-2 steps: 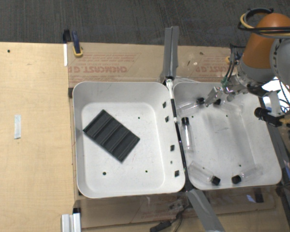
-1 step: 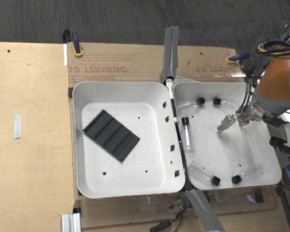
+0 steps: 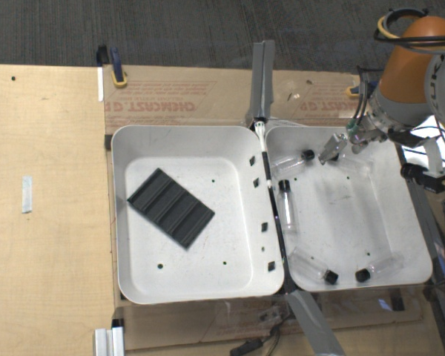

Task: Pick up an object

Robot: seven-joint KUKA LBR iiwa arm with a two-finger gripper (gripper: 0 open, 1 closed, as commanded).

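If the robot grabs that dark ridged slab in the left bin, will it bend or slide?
The dark ridged slab looks stiff: its edges are straight, so it probably won't bend. It lies flat in the left bin, so it likely won't roll. Its ridges may give the gripper some hold, though that's a guess.

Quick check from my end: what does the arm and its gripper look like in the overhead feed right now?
The arm is grey, with a rounded orange band above the wrist and a yellow-and-black cable looped over its top. Thin dark cables trail down beside it. The gripper at its tip is small, metallic grey and narrow.
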